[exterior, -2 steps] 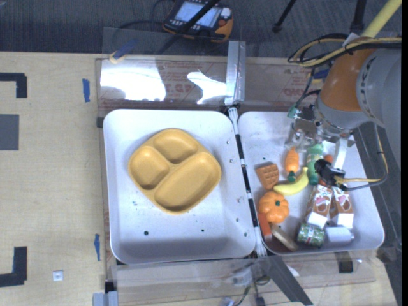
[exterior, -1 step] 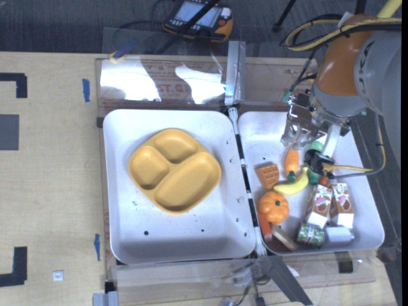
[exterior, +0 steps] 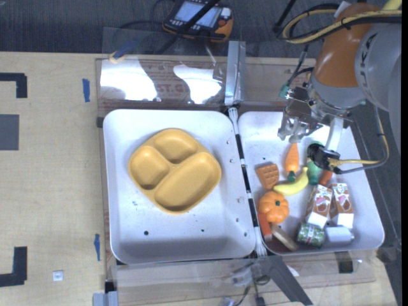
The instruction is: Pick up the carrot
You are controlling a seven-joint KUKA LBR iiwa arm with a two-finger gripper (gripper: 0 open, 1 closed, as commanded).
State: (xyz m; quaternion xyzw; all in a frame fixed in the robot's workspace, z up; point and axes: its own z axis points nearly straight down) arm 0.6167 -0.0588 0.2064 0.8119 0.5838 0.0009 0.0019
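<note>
Gripper: your grey two-finger gripper [exterior: 294, 132] hangs over the right white bin [exterior: 373, 218], fingers [exterior: 284, 132] spread apart with nothing between them.
Carrot: you'll find the small orange tapered carrot [exterior: 291, 159] just below the fingertips, lying upright, not pinched.
Neighbours: beyond the carrot from the fingers lie a yellow plastic banana [exterior: 292, 185] and an orange toy pumpkin [exterior: 273, 207].
Left bin: a yellow three-compartment plate [exterior: 175, 169] sits well away from the fingers.
</note>
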